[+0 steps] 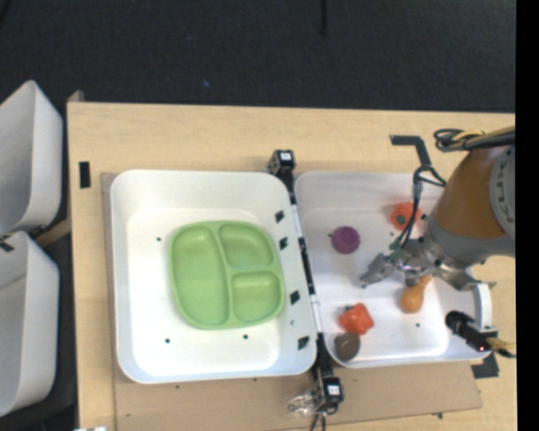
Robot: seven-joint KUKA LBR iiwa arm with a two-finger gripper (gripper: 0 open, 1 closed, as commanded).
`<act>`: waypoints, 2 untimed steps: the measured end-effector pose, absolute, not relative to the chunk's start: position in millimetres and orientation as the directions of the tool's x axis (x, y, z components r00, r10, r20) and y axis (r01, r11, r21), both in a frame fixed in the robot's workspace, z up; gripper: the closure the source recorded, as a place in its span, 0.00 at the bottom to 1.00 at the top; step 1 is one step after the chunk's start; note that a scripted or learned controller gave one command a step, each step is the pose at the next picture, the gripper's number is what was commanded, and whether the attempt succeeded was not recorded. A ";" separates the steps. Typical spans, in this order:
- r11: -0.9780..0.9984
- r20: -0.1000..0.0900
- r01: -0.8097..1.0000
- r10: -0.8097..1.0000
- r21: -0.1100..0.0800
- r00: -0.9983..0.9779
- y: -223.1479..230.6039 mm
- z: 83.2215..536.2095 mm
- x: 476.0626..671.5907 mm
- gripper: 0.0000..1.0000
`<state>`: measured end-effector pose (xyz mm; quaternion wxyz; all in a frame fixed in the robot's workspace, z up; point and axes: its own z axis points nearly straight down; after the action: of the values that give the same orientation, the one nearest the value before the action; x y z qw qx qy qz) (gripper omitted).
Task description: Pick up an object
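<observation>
From above, the bench [207, 137] carries two white bins side by side. The left bin [144, 330] holds a green divided plate [225, 272] lying flat near its middle. The right bin [377, 196] holds several small things: a purple ball [345, 239] towards its upper middle, an orange-red piece [402, 214] near the arm's side, a red block [356, 318] low in the bin, a dark brown round thing [346, 347] in the lower left corner just below the red block, and an orange carrot-shaped piece [414, 296] to the right of the red block.

The arm [472, 205] reaches in from the right and hangs over the right bin. Its gripper [382, 270] points left, between the purple ball and the red block, with the orange piece just beside its base. The fingers [371, 276] look parted, with nothing seen between them.
</observation>
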<state>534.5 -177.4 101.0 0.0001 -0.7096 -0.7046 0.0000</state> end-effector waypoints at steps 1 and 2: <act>-0.014 -0.001 1.000 1.000 0.002 0.014 -178.8 111.4 534.8 1.00; -0.007 -0.002 1.000 1.000 0.005 0.007 -181.5 164.6 525.7 1.00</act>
<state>525.7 -181.5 164.6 -0.0025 -0.7096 -0.7046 -0.0009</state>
